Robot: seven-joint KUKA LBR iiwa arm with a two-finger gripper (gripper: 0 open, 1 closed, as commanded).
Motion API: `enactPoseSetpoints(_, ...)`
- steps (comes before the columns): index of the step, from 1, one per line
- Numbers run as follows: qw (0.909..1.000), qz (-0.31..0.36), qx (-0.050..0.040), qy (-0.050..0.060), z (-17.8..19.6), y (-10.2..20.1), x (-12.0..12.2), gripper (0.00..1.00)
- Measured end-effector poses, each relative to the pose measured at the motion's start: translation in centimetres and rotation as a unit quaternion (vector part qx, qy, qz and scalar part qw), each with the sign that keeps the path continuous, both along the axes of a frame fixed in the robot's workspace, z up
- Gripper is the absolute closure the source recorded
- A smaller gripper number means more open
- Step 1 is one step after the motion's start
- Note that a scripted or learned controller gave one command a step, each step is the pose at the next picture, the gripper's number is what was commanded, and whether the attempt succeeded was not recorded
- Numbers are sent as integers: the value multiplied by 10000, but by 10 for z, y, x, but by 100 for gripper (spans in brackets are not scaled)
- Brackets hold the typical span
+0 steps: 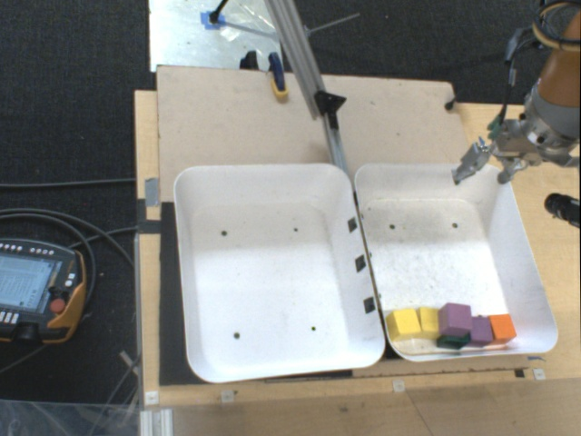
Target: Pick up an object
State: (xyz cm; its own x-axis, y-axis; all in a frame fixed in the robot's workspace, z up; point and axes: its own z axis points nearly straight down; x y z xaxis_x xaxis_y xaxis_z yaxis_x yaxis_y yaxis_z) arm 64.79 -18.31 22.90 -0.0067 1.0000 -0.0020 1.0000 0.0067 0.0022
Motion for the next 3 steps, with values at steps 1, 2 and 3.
enactPoseSetpoints(1, 10000, -33, 17, 33, -33, 22, -47, 0)
enactPoseSetpoints(2, 10000, -12, 31, 55, -110, 69, -91, 0)
enactPoseSetpoints(3, 10000, -30, 8, -14, -94, 65, -87, 100)
